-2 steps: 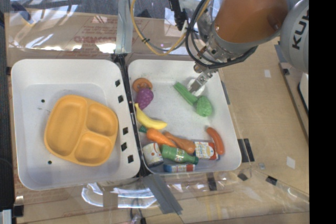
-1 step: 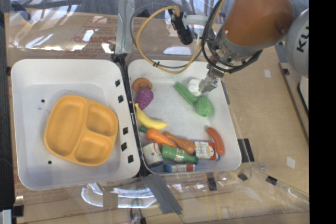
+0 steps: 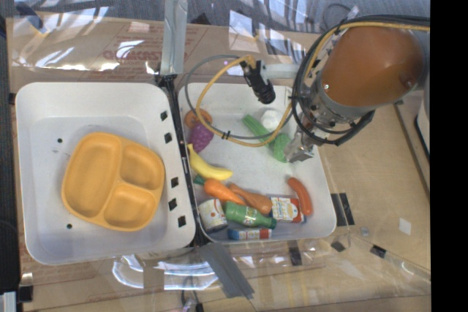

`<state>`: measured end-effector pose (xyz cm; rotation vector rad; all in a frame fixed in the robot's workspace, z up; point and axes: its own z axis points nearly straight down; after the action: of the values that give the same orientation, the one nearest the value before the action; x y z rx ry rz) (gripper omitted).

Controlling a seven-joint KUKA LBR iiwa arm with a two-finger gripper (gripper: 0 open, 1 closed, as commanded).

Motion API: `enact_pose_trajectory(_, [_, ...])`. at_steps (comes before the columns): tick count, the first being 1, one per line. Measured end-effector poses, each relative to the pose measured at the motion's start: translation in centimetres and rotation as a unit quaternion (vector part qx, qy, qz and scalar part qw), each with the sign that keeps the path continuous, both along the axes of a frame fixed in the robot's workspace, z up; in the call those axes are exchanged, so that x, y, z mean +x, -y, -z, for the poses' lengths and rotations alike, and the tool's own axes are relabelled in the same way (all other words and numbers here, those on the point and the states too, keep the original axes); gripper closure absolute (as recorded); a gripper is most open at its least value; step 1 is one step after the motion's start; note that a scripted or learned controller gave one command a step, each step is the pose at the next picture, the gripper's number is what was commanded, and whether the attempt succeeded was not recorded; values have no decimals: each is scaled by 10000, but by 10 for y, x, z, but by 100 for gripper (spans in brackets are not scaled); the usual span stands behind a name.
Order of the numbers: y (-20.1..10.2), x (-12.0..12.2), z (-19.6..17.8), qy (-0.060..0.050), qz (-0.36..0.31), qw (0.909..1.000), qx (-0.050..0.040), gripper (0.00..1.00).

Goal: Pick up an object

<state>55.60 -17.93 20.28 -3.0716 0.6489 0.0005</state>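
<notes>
Though fingers obscured, pincer (image 3: 298,150) meets green toy (image 3: 280,148), right bin (image 3: 322,219).

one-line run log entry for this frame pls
arm: over right bin | gripper: low beside green item | grasp: unconfirmed | left bin: yellow divided plate

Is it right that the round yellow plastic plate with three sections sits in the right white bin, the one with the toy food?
Not quite. The camera view shows the round yellow plastic plate in the left white bin. The toy food, like the yellow banana, is in the right white bin.
</notes>
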Motion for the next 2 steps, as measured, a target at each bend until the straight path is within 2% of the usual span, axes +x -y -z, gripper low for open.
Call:
enact_pose_trajectory(1, [-93, 28, -4, -11, 224, 9997, 14, 100])
enact_pose_trajectory(2, [-103, 98, -63, 17, -67, 10000, 5, 100])
